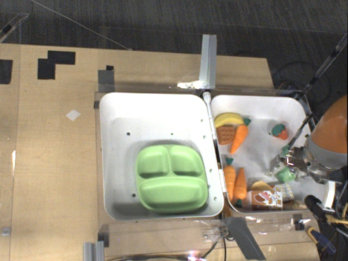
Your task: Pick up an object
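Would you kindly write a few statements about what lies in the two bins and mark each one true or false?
1. The green divided plate lies in the left bin. True.
2. The banana lies in the left bin. False: it is in the right bin, at its far left corner.
3. The right bin holds more than one carrot. True.
4. The tool hangs over the left bin. False: it is over the right bin.
5. The plate carries food. False: its compartments are bare.
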Robot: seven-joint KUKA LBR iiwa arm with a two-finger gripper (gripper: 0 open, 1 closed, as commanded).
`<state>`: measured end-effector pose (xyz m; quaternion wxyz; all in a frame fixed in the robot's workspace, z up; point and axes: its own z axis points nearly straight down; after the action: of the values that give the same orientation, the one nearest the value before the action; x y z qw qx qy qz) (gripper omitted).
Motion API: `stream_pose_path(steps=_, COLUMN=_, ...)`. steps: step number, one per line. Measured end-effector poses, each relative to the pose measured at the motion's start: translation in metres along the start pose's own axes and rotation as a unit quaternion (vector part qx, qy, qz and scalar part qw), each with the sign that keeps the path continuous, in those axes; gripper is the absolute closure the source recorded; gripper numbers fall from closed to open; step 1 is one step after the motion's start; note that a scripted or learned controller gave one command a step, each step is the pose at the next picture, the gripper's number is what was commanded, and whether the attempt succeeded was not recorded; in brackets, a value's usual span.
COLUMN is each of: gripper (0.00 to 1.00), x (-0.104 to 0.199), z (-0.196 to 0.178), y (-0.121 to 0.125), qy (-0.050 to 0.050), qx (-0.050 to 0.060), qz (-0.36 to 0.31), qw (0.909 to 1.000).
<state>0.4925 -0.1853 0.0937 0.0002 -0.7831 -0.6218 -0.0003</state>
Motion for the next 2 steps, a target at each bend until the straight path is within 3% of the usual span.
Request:
stream_pose_path(steps=1, gripper=1.00, x=0.0010, z=-0.0088, y=0.0019, qy=0.001, qx=-0.001, qz=-0.002, qw=1.0000)
stream_pose_path(steps=2, gripper=1.00, x=0.0051, z=0.0000, y=-0.0010, qy=-0.001, qx=-0.009, qz=-0.016, qw=0.9998)
